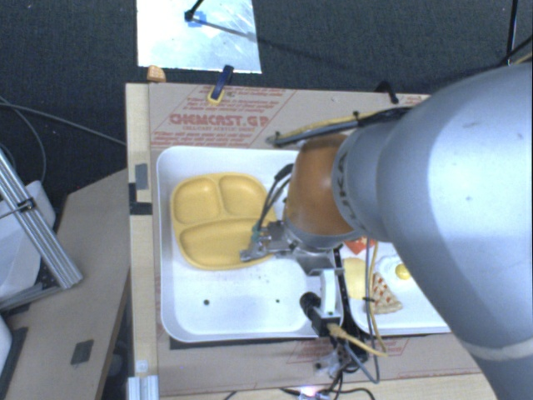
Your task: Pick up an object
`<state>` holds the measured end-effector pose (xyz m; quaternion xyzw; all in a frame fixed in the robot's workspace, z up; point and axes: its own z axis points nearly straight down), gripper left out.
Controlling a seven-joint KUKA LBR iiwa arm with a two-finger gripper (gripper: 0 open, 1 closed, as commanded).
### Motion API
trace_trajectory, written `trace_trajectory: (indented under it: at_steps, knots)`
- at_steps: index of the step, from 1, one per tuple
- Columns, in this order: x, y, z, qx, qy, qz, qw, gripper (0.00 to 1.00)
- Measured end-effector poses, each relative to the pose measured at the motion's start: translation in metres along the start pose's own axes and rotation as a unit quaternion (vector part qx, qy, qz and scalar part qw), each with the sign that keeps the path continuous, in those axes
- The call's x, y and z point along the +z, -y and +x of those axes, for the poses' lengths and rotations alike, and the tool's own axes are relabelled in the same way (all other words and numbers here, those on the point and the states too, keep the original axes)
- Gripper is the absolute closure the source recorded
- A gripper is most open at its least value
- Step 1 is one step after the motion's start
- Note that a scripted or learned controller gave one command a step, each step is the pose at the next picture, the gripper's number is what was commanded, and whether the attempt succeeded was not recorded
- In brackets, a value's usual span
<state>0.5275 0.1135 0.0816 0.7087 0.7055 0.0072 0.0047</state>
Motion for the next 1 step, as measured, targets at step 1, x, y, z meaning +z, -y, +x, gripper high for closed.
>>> trace_trajectory:
  at_steps: [1]
  knots:
    - [-0.0014,-0.0413,0.0515,0.000,0.009,0.016,0.9998,0.00]
